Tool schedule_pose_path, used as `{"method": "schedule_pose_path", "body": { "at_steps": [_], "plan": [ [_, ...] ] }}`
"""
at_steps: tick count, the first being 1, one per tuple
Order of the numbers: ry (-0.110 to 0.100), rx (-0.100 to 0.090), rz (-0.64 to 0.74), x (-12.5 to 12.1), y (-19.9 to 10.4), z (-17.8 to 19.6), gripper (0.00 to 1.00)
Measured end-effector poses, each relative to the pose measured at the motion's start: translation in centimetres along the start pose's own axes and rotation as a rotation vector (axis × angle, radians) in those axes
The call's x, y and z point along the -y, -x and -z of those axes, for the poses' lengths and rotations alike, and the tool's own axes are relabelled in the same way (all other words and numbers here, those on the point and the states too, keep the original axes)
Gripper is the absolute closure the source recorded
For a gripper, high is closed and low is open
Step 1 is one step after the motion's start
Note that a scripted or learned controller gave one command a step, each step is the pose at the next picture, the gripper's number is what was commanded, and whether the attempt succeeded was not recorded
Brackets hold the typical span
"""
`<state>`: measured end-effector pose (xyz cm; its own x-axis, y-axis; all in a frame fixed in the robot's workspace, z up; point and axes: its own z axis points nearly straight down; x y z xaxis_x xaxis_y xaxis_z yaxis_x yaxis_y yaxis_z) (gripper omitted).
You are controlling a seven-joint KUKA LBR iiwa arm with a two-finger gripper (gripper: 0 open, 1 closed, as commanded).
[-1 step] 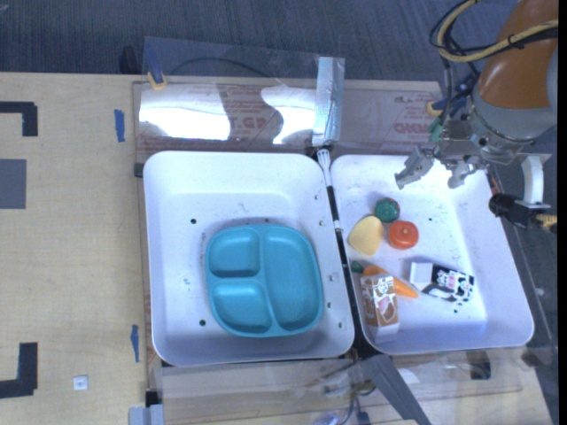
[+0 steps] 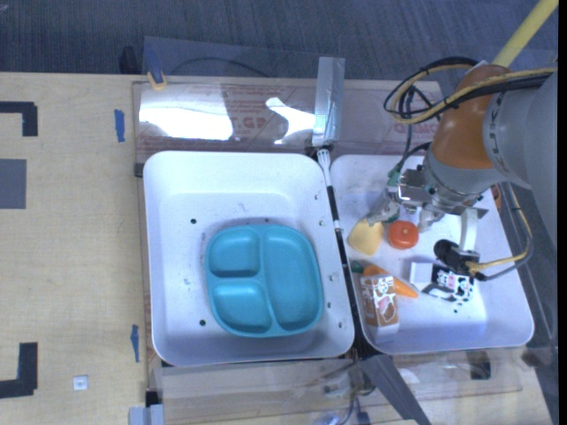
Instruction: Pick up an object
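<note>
The grey arm with its orange band reaches in from the right, and its two-finger gripper [image 2: 410, 211] hangs over the far part of the right-hand shallow white bin [image 2: 509, 326]. It is just above a small round red toy tomato [image 2: 404, 234] in the view. From this angle it cannot be told whether the gripper is released or clenched, and nothing can be seen held in it.

The red tomato lies on the bin floor. Just beside it on its left is a yellow rounded toy fruit [image 2: 366, 235], close enough that they may be touching. Near and in front of the tomato, an orange toy carrot [image 2: 392, 282] lies at a slant. Its left end is against a small brown printed carton [image 2: 381, 302], which sits still nearer the front wall. To the tomato's front right, apart from it, is a small white block with black cow-like spots [image 2: 451, 283].

Well to the left of the tomato, past the divider, the left-hand shallow white bin [image 2: 177, 193] holds a teal plastic plate with three compartments [image 2: 264, 278].
</note>
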<state>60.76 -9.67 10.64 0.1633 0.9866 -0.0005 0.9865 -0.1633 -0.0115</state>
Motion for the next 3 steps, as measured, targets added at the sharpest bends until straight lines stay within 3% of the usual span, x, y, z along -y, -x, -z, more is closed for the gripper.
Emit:
{"method": "schedule_pose_path", "body": {
  "at_steps": [1,2,3],
  "plan": [
    [0.013,-0.002,-0.002,-0.4,0.0,1.6,1.0],
    [0.022,-0.004,0.021,-0.2,-7.2,12.0,1.0],
    [0.017,0.001,0.225,-4.0,-11.6,18.4,1.0]
  ]
}}
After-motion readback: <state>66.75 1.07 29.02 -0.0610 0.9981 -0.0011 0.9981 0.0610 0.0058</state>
